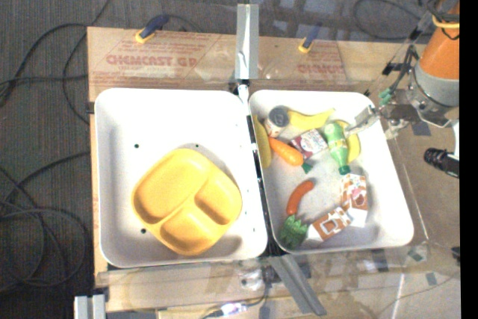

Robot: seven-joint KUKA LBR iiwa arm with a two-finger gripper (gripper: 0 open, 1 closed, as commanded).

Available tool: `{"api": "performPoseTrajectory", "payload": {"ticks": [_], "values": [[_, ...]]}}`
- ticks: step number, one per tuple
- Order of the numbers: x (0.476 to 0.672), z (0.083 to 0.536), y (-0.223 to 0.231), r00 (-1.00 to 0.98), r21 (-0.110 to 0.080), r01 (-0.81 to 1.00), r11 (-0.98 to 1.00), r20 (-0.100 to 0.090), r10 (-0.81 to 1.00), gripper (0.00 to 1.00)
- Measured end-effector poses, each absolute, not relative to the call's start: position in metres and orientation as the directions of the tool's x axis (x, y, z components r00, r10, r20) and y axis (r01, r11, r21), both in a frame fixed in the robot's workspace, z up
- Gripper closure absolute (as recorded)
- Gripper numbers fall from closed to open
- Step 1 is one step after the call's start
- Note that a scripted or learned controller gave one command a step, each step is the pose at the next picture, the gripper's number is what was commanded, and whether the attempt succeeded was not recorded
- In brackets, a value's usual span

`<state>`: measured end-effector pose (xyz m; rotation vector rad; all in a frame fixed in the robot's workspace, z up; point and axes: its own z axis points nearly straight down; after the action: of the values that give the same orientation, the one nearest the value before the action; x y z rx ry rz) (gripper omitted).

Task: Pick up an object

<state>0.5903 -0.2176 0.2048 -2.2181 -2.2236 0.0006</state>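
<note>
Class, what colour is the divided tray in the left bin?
Yellow; the divided tray shows best in the camera view.

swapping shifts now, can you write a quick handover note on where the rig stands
Gripper: at the upper right rim of the right bin, nothing visibly between its fingers.
Right bin holds the toy pile: green bottle, banana, carrot, red sausage, small cartons.
Left bin holds a yellow divided plate.
Done: no pick yet.
Left: close on one item, likely the bottle nearest the gripper, and lift.
</note>
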Motion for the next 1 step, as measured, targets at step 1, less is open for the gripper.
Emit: {"api": "performPoseTrajectory", "payload": {"ticks": [1], "values": [[0.6094,0.3958,-0.2138,0.016,0.001,1.0,-0.016,-0.004,1.0,0.0]]}}
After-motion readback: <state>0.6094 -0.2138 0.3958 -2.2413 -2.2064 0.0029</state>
